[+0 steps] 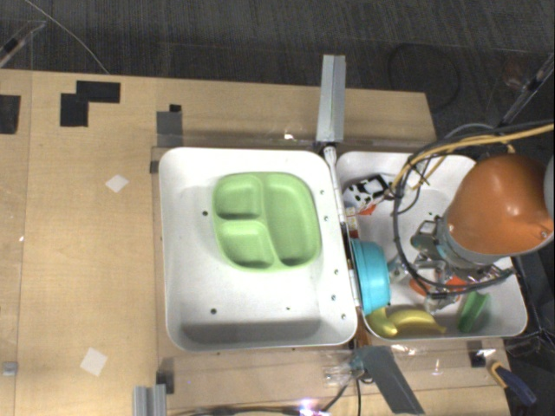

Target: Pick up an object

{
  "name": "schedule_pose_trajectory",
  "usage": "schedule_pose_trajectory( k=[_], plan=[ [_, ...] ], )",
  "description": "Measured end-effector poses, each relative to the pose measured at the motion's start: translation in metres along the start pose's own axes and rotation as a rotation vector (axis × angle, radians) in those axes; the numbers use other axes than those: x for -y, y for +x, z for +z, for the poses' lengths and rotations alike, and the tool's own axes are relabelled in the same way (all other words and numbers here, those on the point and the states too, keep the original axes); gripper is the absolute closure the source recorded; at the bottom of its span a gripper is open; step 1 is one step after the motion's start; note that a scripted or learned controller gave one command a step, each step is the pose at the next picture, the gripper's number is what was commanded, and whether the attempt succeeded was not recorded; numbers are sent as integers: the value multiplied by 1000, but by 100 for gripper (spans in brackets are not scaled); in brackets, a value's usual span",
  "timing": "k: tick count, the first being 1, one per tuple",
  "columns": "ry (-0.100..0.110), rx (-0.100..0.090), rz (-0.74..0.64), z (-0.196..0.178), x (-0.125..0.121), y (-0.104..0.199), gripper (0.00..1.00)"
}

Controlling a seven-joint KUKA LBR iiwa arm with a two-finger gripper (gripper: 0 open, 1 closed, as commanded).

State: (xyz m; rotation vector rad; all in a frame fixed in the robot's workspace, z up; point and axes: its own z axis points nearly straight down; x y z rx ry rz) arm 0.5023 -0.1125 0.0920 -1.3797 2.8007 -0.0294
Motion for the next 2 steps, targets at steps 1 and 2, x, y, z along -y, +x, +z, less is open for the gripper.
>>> schedule_pose_trajectory(
  k=[1, 2],
  plan=[
    [-14, -5, 215, -27, 62, 5, 0],
    [-16, -4, 154, 0, 12, -7, 0]
  ],
)
